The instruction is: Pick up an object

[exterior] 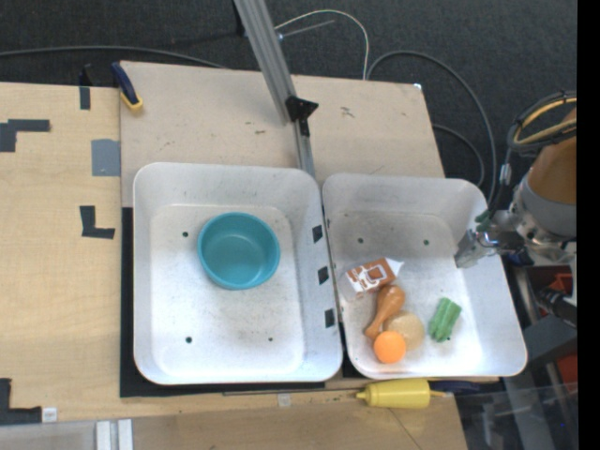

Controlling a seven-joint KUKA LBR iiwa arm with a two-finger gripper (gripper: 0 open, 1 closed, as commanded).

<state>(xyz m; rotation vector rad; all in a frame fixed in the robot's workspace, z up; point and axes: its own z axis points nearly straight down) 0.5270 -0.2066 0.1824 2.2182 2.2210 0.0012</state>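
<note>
Gripper at right bin rim, grip state unclear, teal bowl in left bin

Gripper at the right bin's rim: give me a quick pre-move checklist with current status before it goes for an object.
1. Gripper over the right bin's right rim, holding nothing: ok.
2. Finger opening: cannot tell.
3. Green object lies apart from its neighbours, nearest target: ok.
4. Orange ball, drumstick and pale round piece touch one another, crowded grasp: not ok.
5. Teal bowl alone in the left bin: ok.
</note>
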